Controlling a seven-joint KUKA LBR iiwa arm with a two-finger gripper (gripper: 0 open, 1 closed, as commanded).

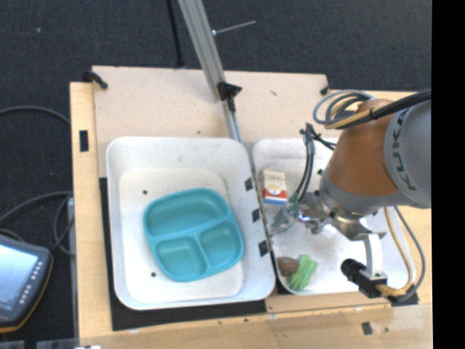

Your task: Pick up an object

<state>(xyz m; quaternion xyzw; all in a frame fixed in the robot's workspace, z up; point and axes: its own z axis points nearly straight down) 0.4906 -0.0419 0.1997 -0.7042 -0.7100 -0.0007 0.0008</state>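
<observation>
Small carton (274,186): red, white and blue printed box, lying flat in the right bin (280,150), close to that bin's left wall, toward the far half. Judged light and stiff, with flat cardboard faces that should take a pinch well; best held across its two long sides, though the left side sits tight to the wall, so room for a finger there looks short.

Green object (305,272): soft-looking, ribbed, at the near left corner of the right bin. Probably light and yielding; a squeeze across its narrow middle would suit.

Brown object (288,265): rounded, dark, touching or just beside the green one on its left. Kind unclear.

End effector (285,220): low over the right bin, between the carton and the green and brown pair, near the left wall. Its parts blur against the bin; whether it stands wide or narrow cannot be told. Nothing is seen held.

Arm (363,158): grey with orange band, reaching from the right.

Left bin (123,158): holds a teal divided tray (193,233), three compartments.

Counter (160,100): pale board under both bins.
</observation>
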